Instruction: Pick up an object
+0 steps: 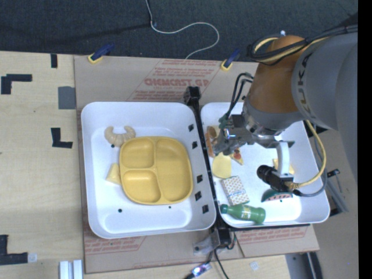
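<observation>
Our end effector point(228, 139) hangs low at the left edge of the right bin point(311, 214); we cannot tell its state. Just below it lies a yellow disc point(221, 167), then a patterned packet point(233, 189) and a green bottle point(244, 213).

Yellow divided plate point(156, 170); green bottle point(244, 213); white bins point(93, 173); checked packet point(234, 189); grey arm point(328, 80), orange band point(279, 92).

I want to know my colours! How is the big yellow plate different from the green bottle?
The yellow divided plastic plate is much bigger than the green bottle. The plate sits flat in the left white bin; the bottle lies on its side in the right white bin. Both rest untouched.
</observation>
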Robot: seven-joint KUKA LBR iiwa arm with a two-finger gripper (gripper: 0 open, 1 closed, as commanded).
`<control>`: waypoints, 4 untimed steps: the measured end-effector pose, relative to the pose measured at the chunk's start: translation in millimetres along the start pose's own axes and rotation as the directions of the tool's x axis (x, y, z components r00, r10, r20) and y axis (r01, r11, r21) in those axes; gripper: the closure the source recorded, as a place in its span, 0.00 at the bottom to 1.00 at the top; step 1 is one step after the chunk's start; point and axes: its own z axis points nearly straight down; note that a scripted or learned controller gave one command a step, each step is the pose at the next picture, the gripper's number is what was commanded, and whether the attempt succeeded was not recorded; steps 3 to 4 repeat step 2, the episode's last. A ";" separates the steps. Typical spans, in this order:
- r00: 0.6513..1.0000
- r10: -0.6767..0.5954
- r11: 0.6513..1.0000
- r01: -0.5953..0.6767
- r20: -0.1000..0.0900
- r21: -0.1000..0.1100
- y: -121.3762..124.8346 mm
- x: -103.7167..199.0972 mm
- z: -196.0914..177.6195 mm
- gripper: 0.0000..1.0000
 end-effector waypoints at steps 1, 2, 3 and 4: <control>1.000 -0.002 1.000 0.002 -0.001 -0.002 5.7 -2.4 -1.6 1.00; 1.000 0.000 1.000 0.000 -0.001 -0.001 -0.3 -0.4 -0.8 1.00; 1.000 0.000 1.000 0.000 -0.001 -0.001 -0.3 -0.4 -0.8 1.00; 1.000 0.000 1.000 0.000 -0.001 -0.001 -0.3 -0.4 -0.8 1.00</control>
